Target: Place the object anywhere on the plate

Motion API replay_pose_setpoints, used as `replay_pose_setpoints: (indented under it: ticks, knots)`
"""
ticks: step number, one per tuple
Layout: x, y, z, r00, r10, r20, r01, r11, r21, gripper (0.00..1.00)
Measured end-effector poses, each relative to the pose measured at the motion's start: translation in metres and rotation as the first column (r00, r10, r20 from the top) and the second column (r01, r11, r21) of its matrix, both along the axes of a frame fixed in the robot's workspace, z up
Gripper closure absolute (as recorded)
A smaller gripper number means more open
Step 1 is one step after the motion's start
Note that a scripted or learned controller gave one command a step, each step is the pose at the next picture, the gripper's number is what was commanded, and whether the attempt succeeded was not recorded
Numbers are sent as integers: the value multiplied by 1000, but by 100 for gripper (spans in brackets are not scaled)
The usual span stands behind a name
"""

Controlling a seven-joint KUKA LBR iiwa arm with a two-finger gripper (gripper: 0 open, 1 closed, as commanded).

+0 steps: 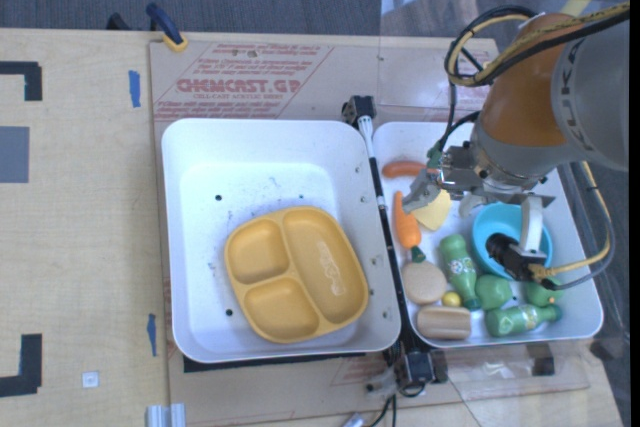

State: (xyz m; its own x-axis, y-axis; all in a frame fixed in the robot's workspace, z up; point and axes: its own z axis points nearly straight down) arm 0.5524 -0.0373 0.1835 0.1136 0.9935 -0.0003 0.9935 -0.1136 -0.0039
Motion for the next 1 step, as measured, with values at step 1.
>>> replay_pose_setpoints:
  ticks: [1]
  knots:
    - [0, 0, 0, 1000, 0, 0, 0, 1000, 0, 0]
